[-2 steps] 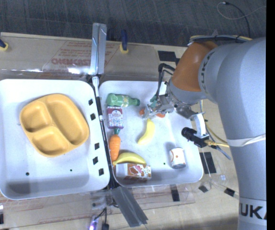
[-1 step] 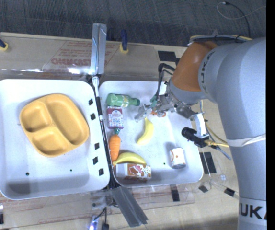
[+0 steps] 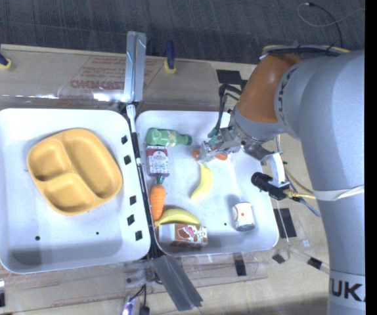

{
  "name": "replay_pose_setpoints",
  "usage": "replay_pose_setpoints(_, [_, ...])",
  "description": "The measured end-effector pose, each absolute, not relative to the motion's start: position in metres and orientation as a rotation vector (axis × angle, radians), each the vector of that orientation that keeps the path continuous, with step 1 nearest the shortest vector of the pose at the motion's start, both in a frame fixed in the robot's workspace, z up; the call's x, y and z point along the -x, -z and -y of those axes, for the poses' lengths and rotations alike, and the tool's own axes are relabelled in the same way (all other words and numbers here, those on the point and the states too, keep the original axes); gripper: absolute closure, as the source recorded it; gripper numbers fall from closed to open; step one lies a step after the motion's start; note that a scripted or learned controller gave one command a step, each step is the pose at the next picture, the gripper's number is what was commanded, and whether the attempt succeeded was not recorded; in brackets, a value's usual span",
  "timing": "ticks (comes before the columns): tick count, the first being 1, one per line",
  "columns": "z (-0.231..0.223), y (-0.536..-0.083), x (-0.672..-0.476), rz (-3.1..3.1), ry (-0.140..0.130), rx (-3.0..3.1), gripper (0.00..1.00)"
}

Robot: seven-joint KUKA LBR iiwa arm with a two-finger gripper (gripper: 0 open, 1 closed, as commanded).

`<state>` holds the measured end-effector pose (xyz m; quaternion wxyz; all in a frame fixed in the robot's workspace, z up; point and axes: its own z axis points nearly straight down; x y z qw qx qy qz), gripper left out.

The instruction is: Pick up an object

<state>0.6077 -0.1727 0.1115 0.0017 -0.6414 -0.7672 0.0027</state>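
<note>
Orange object (image 3: pixel 220 155) — under pincer (image 3: pixel 213 148), right bin (image 3: pixel 262 238).

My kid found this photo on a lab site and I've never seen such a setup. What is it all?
It is one camera looking down at a slant on a bench. The big grey robot arm reaches in from the right. Its tool hangs over the right bin, by a small orange object. That bin has two bananas, a carrot, a green bottle, a can and small packets. The left bin holds a yellow divided plate.
</note>
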Motion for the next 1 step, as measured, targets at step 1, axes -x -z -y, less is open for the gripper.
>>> replay_pose_setpoints(1, [0.1726,-0.1115,-0.6077,2.408,-0.009,2.012,0.0])
